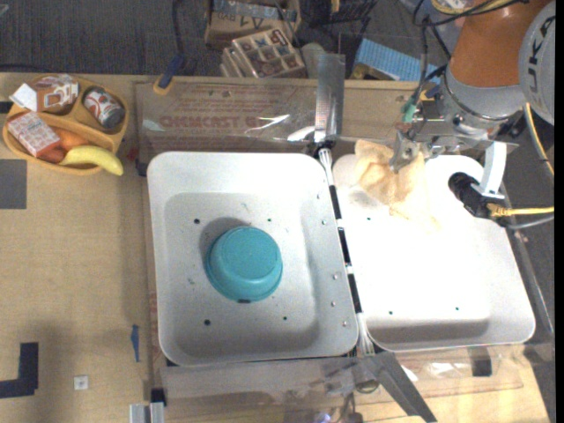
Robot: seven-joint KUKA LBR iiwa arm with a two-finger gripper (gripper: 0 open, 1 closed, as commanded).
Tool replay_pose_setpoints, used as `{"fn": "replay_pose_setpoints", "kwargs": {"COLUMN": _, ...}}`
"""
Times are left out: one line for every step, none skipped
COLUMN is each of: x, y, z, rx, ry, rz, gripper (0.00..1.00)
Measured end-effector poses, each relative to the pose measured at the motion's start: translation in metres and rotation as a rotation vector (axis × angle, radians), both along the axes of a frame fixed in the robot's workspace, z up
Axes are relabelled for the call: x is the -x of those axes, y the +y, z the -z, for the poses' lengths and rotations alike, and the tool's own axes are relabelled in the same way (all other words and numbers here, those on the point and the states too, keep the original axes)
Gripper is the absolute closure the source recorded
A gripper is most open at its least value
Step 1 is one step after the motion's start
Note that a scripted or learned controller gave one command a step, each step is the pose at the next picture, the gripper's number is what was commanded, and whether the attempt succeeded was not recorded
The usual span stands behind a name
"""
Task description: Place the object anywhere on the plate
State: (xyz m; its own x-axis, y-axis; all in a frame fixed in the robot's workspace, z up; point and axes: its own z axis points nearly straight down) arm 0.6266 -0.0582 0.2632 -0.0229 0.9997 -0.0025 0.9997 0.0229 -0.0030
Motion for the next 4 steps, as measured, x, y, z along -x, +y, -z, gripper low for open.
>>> {"fn": "replay_pose_setpoints", "kwargs": {"x": -0.001, "y": 0.003, "z": 0.042, "rx": -0.002, "ry": 0.003, "rz": -0.002, "gripper": 1.00}}
{"fn": "replay_pose_setpoints", "kwargs": {"x": 0.036, "y": 0.042, "z": 0.042, "rx": -0.004, "ry": 0.002, "rz": -0.395, "gripper": 1.00}}
{"fn": "replay_pose_setpoints", "kwargs": {"x": 0.054, "y": 0.079, "z": 0.050, "rx": -0.006, "ry": 0.002, "rz": -0.787, "gripper": 1.00}}
{"fn": "replay_pose_setpoints", "kwargs": {"x": 0.090, "y": 0.120, "z": 0.046, "rx": -0.007, "ry": 0.001, "rz": -1.180, "gripper": 1.00}}
